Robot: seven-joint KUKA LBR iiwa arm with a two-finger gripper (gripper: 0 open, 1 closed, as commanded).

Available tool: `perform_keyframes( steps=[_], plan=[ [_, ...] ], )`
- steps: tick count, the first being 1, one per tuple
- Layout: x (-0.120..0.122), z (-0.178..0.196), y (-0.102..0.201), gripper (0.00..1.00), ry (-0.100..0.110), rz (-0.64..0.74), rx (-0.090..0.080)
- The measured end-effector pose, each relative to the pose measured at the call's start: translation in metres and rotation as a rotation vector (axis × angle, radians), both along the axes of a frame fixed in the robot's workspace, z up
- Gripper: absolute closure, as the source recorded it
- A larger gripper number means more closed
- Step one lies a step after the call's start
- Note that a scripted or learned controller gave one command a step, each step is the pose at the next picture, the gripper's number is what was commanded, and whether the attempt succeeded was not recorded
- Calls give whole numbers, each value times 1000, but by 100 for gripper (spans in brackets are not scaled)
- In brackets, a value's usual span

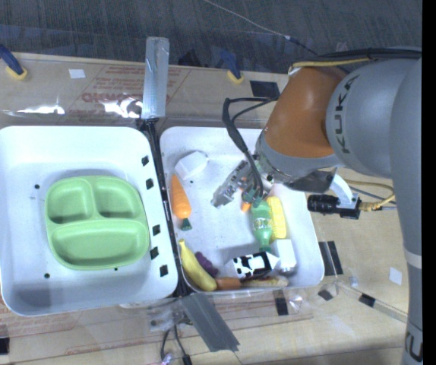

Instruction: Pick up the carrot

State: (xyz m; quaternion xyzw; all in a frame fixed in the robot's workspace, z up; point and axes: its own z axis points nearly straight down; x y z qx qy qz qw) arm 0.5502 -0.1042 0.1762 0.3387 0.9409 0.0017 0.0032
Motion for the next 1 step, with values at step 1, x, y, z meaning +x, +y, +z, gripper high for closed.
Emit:
perform_keyframes(
  steps=[1],
  plan=[
    [-1, 7, -1, 100, 5, 5, -1]
  ],
)
